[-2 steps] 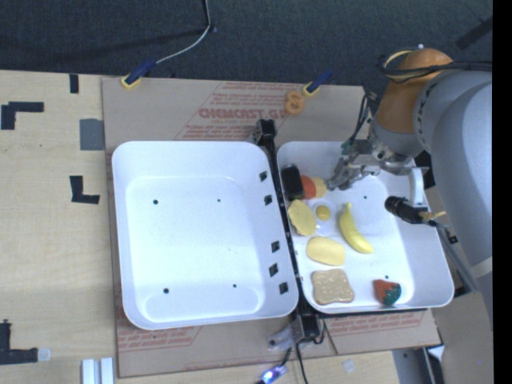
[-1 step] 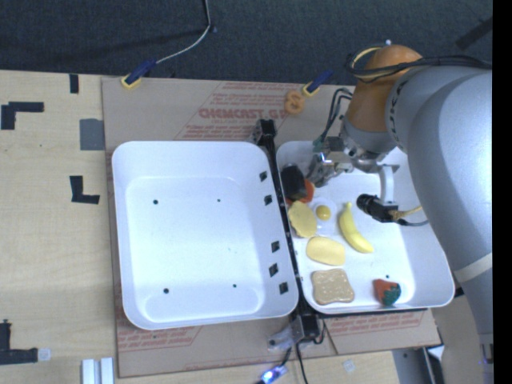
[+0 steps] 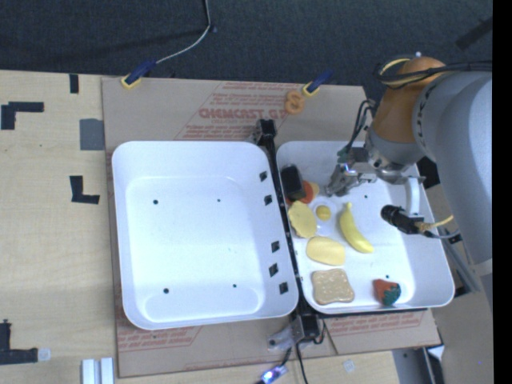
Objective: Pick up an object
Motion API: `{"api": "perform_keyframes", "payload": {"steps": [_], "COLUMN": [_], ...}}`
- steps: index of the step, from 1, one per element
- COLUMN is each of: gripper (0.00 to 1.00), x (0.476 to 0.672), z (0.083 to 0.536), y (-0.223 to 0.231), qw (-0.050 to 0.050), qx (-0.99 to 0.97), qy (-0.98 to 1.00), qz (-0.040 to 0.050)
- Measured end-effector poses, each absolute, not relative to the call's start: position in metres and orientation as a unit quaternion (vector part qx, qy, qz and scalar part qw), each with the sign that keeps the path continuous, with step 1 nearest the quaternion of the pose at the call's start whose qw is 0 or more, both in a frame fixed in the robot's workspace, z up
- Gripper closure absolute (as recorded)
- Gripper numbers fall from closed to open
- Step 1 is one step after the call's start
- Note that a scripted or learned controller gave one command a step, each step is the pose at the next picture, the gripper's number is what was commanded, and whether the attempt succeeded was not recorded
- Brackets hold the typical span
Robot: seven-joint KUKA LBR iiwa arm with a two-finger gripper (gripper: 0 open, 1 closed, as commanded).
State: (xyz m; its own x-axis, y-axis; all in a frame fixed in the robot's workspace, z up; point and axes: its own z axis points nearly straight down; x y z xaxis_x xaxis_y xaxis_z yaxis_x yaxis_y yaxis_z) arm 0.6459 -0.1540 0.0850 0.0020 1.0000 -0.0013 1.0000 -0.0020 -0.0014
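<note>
Where the right bin (image 3: 432,282) crowds, fingers (image 3: 340,184) (spread unclear) above banana (image 3: 353,229).

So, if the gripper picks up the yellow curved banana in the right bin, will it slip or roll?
The yellow curved banana looks smooth and glossy, like a plastic toy, so it is probably light and stiff but may slip between the fingers. Its bend should keep it from rolling far; a push would more likely spin it. It lies near the small yellow round piece, which a push might nudge.

Wood bench (image 3: 48,246) w/ black marks; cardboard sheet (image 3: 232,110) on it, blue clips at far edge. Dark carpet (image 3: 104,14) beyond, thin cable (image 3: 204,22) across.
</note>
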Motion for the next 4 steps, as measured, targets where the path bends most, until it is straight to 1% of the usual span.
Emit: {"api": "perform_keyframes", "payload": {"steps": [1, 2, 3, 4], "gripper": [1.0, 1.0, 1.0, 0.0], "x": [0.671, 0.568, 0.558, 0.559], "z": [0.192, 0.081, 0.086, 0.086], "y": [-0.07, -0.14, -0.15, -0.149], "qw": [-0.003, 0.003, -0.001, -0.001], "qx": [-0.704, -0.71, -0.707, -0.707], "qy": [-0.71, -0.704, -0.707, -0.708], "qz": [-0.0038, 0.0022, -0.0007, -0.0006]}}
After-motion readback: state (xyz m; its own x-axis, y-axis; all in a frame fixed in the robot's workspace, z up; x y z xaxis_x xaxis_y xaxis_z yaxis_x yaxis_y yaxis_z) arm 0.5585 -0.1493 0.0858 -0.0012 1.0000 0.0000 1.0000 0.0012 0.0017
